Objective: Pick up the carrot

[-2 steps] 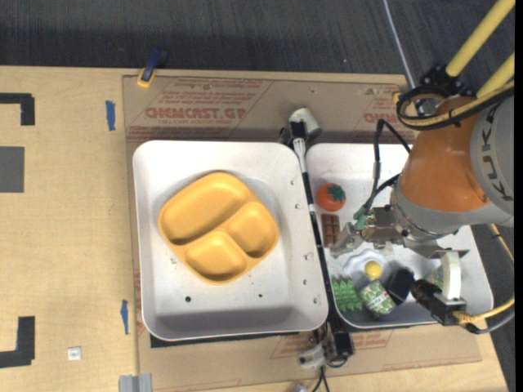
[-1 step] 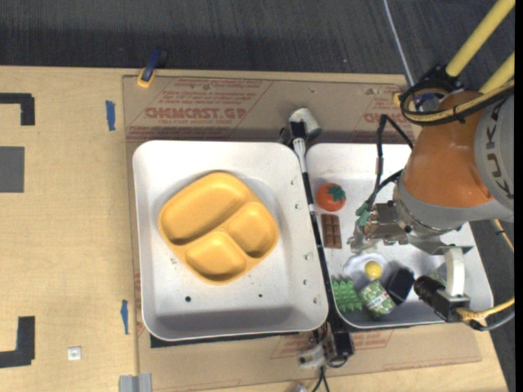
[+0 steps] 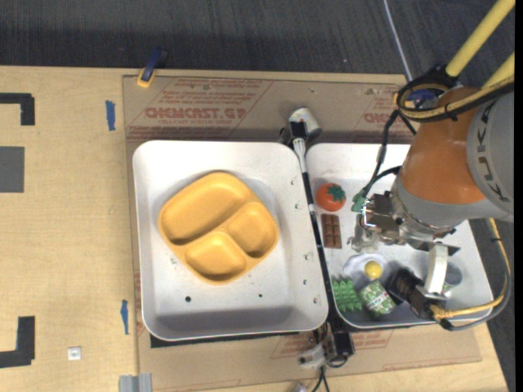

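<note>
An orange-red piece with a green leafy top point(image 3: 331, 194) lies at the back left of the right bin point(image 3: 482, 288); it is the only carrot-coloured thing I see, and it looks rounded from here. My gripper point(image 3: 372, 223) hangs over the middle of the right bin, just right of that piece and a little nearer the front. The grey and orange arm point(image 3: 445, 170) covers much of the bin's right half. The gripper's tip is hidden under the wrist, and I see nothing held in it.
In the right bin lie a brown chocolate bar point(image 3: 331, 231), a fried egg toy point(image 3: 368, 266) and two green items point(image 3: 347, 294) point(image 3: 377, 299) at the front. The left bin point(image 3: 155, 219) holds a yellow divided plate point(image 3: 219, 227).
</note>
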### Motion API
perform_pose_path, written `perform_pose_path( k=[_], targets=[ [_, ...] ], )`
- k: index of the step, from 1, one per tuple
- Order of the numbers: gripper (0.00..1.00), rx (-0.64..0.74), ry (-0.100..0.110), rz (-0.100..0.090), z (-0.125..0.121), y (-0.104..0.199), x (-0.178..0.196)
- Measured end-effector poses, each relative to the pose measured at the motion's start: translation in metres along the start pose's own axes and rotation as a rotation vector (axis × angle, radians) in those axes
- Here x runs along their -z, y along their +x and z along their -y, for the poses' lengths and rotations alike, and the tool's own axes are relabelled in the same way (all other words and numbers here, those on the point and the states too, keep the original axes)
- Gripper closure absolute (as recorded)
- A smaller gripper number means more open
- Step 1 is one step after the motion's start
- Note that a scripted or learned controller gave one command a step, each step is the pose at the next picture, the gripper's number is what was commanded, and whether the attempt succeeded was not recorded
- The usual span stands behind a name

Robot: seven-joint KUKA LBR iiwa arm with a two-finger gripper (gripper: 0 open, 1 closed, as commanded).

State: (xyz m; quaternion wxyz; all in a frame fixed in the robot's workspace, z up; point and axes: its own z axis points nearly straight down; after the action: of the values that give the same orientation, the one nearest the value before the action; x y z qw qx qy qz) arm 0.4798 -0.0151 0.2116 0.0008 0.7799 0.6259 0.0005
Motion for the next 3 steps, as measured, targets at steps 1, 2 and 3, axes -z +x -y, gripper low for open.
perform_pose_path(
  k=[1,2,3],
  targets=[
    [1.00,0.325,0.005,-0.001,0.002,0.002,-0.027],
    [1.00,0.264,0.001,0.000,0.002,0.008,0.037],
    [0.00,0.264,0.001,-0.001,0.002,0.008,0.037]
  ],
)
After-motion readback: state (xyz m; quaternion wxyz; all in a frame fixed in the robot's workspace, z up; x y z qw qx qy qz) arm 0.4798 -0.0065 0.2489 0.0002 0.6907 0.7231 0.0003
